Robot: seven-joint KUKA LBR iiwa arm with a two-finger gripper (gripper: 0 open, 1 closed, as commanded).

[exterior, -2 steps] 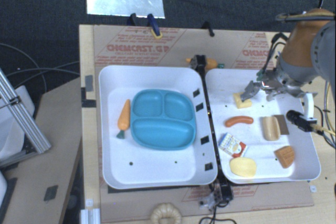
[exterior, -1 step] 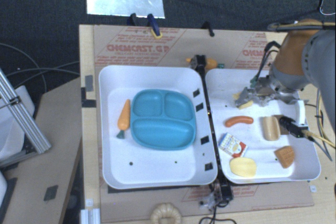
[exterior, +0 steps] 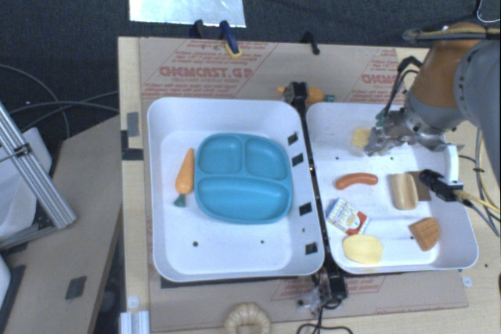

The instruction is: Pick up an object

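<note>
My gripper (exterior: 377,145) is down in the back of the right bin (exterior: 468,250), just right of a small yellow wedge (exterior: 359,138) and close against it. I see nothing between its fingers. In front of it lies a red-orange sausage (exterior: 357,181). A tan bread piece (exterior: 403,191) sits to the right of the sausage, with a brown toast piece (exterior: 425,233) nearer the front. A red and white packet (exterior: 345,216) and a round yellow item (exterior: 362,249) lie at the front left of this bin.
The left bin (exterior: 166,250) holds a blue divided plate (exterior: 243,176) and an orange carrot (exterior: 185,172) to its left. A black divider (exterior: 307,168) runs between the bins. The grey arm (exterior: 462,82) comes in over the right bin's back right corner.
</note>
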